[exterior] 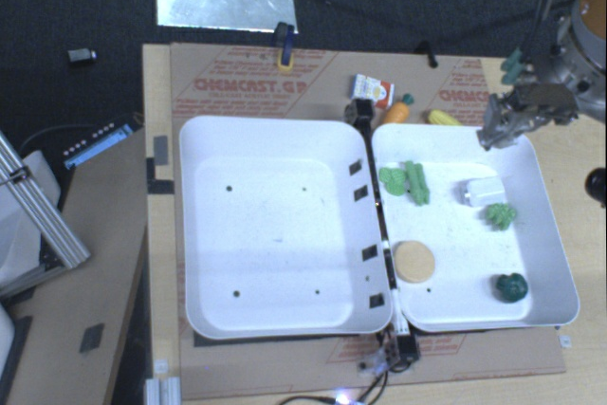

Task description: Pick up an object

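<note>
My gripper [495, 134] hangs over the right bin's [541, 180] upper right rim; I can't tell its opening. The white block [483, 192] lies just below it, long axis roughly left-right.

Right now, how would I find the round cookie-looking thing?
Look in the right-hand bin. Near its front left corner, close to the divider between the bins, lies a flat tan disc. It is the one round, tan thing there; the others are green or white.
</note>
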Robot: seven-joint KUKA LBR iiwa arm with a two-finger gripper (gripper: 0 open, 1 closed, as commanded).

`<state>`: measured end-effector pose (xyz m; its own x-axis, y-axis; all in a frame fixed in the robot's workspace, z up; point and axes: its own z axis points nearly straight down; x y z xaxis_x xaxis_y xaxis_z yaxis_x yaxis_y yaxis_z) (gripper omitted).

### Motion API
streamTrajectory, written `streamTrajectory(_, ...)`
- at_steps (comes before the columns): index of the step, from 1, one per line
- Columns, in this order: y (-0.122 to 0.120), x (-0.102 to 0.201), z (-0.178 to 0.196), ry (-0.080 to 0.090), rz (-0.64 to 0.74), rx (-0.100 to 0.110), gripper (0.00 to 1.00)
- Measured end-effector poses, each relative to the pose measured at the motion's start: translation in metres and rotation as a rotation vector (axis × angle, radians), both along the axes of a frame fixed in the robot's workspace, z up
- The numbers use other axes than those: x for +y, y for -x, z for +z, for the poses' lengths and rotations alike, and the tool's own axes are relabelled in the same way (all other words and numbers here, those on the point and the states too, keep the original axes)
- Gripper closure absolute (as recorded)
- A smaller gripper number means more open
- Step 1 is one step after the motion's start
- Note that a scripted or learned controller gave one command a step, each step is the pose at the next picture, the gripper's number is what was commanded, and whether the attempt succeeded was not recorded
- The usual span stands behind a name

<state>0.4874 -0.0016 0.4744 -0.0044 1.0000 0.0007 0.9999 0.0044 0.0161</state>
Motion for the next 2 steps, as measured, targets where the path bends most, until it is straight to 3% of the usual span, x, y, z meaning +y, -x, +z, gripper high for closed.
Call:
streamTrajectory(1,0.001,0.011,0.019,0.000,0.001,0.011,1.00)
streamTrajectory(2,0.001,-0.017,0.063,0.001,-0.005,0.009,1.00)
